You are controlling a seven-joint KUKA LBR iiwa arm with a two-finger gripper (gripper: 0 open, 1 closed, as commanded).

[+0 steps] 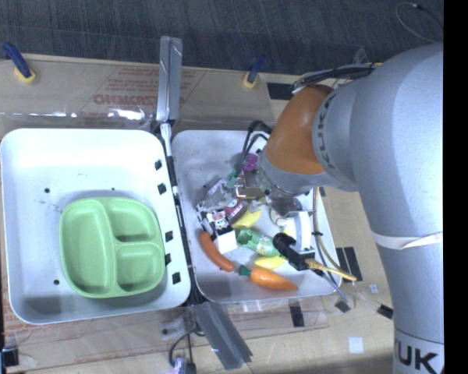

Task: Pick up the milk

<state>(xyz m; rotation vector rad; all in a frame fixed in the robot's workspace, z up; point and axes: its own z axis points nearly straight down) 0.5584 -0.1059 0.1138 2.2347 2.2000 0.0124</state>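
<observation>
1. Camera view looks down on two shallow white plastic bins side by side on my counter.
2. My left bin (19, 209) holds a pale green divided plastic tray (111, 246).
3. My right bin (189, 150) holds an orange toy carrot (271, 279), a long orange-red toy sausage (217, 253), yellow pieces and a small white milk carton (223, 240) among them.
4. My fingers (246, 189) hang over this clutter; open or closed, I cannot tell.

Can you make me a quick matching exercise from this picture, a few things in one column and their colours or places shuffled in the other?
Things:
1. divided plate
2. carrot
3. band above the wrist
4. clamp

Descriptions:
A. blue, at the far left edge of the bench
B. light green, in the left bin
C. orange, on the grey arm
D. orange with a green top, at the near edge of the right bin

Pairs: 1-B, 2-D, 3-C, 4-A
</observation>
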